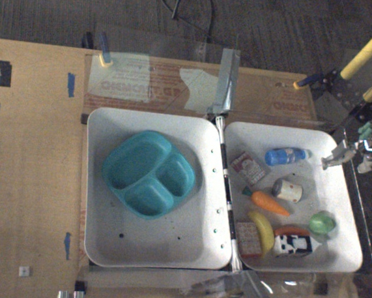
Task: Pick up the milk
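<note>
Side by side on the worktop [27,162] sit two shallow white bins. Lying in the left bin [99,235] is a teal divided plate [149,173] with three compartments, tilted a little and resting toward the bin's far left. Several small things are scattered in the right bin [350,246]. A blue bottle [285,156] lies on its side at the far end, with a small brown packet [248,167] to its left near the dividing wall. Nearer the middle lie a white cup [287,189] on its side and an orange carrot [270,203]. A green round fruit [321,222] rests by the right wall. Along the near edge are a yellow banana [262,231], a pinkish box [248,239] just left of it, and the milk [292,245], a black-and-white cow-patterned carton lying just right of the banana, with a reddish item [292,231] touching its far side. The pincer [340,155] hangs over the far right corner of the right bin, well apart from the milk; whether it is open or closed cannot be made out, and nothing shows between its tips.
</note>
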